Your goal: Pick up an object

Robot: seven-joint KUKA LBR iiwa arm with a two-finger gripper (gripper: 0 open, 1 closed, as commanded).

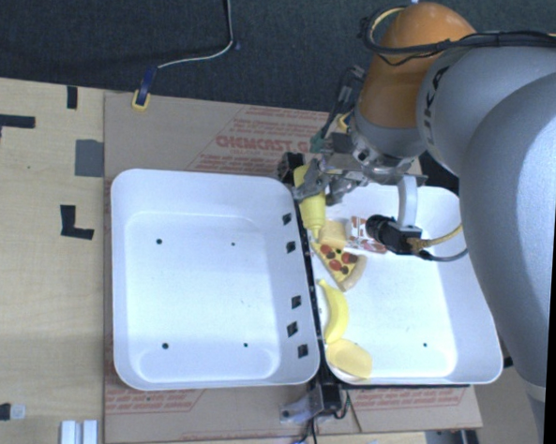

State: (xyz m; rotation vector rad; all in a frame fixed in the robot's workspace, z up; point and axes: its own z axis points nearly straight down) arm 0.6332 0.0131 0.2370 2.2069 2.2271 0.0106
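On the bench (30, 276), the right bin (439, 348) holds a yellow object (311, 212) at its far left; the gripper (326, 177) hovers there, state unclear. Reaching stage; a secure lift seems next.

— Arm: how is it being carried?
— The grey arm (506, 183) is being extended in from the right, orange band (410, 60) uppermost above the wrist.
— Gripper?
— The gripper (320, 180) is being pointed downward, low; its finger state is not being resolved.
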